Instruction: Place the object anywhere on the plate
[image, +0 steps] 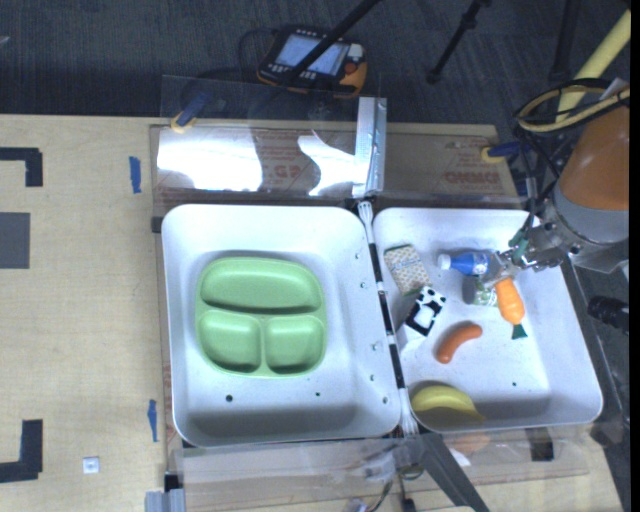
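Camera view puts your gripper (522, 252) at the upper right of the right bin (575, 385), low over the toys, with the arm (600, 185) coming in from the right edge. You cannot tell from here how its fingers stand; they blur into the clutter below, and nothing shows clearly between them. The nearest thing is the carrot (510, 302), just below and a little left of the gripper, its long axis running roughly top to bottom with the green end lowest. So a grasp would want the fingers closing across it, left to right. A blue bottle (466, 263) lies just to the gripper's left, close enough to get nudged. Farther off sit a sausage (457, 342), a black-and-white piece (425, 309), a patterned block (406, 266) and a banana (443, 401). Your target, the green plate (262, 312), lies in the left bin (195, 400), well apart to the left, so the carry must cross the divider between bins.
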